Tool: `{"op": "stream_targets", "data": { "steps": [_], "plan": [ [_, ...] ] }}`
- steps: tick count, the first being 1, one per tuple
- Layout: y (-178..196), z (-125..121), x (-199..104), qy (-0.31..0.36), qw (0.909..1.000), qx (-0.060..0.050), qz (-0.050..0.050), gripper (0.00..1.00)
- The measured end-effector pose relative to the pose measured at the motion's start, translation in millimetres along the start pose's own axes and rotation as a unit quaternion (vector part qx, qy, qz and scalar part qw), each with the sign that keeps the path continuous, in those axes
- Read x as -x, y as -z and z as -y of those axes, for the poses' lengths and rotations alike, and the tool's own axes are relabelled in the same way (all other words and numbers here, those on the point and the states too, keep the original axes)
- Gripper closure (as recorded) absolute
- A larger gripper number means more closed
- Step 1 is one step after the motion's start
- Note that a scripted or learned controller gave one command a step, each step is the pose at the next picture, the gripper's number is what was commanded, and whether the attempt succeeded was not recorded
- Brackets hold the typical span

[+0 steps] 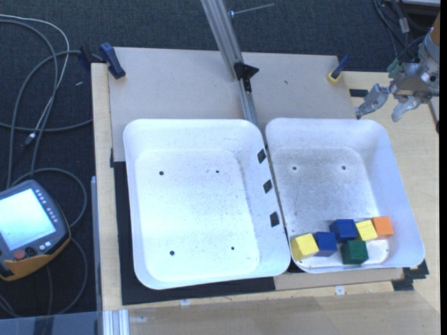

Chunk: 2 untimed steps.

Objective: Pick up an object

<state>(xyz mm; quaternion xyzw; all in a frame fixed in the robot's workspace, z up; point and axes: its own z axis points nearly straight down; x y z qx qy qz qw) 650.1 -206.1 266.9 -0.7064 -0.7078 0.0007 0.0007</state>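
Observation:
Several small blocks lie along the near edge of the right bin [391, 166]: a yellow block [304, 246], a blue block [325, 242], a darker blue block [343, 229], a green block [354, 251], a second yellow block [366, 229] and an orange block [383, 225]. My gripper [386, 106] hangs above the bin's far right corner, well away from the blocks. Its two fingers are spread apart with nothing between them.
The left bin [140, 145] sits beside the right one, joined by black clips. A slanted metal rail [223, 33] runs down to the bins' far junction. Blue clamps [112, 59] hold the board. A teach pendant [28, 229] and cables lie on the floor at left.

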Motion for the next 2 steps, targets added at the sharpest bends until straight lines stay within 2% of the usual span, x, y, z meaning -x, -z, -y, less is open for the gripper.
{"op": "stream_targets", "data": {
  "steps": [1, 2],
  "plan": [
    [-137.8, -22.0, -34.8, 0.000, 1.0000, -0.003, -0.002, 0.00],
    [-167.1, -28.8, -121.3, 0.002, 1.0000, -0.002, 0.002, 0.00]
  ]
}}
